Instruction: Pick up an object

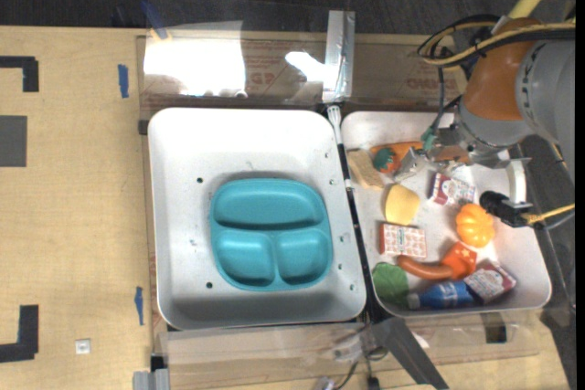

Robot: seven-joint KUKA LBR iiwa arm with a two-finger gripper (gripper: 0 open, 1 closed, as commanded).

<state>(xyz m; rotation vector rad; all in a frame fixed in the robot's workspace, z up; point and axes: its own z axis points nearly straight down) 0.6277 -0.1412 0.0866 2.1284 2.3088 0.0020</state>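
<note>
At the right bin's (539,274) near rim lie a blue bottle (442,295), a green lump (391,280) and a sausage (426,268), all smooth, rounded toys. Farther in sit a red-and-white carton (403,241), a ribbed orange pumpkin (474,225) and a yellow wedge (401,204). The left bin (174,160) holds a teal tray (271,231). At the far end the pincer (445,147) hangs over the crowded pile; whether it is released or clenched cannot be told. A clean pick probably means dropping squarely on one separated piece.
</note>
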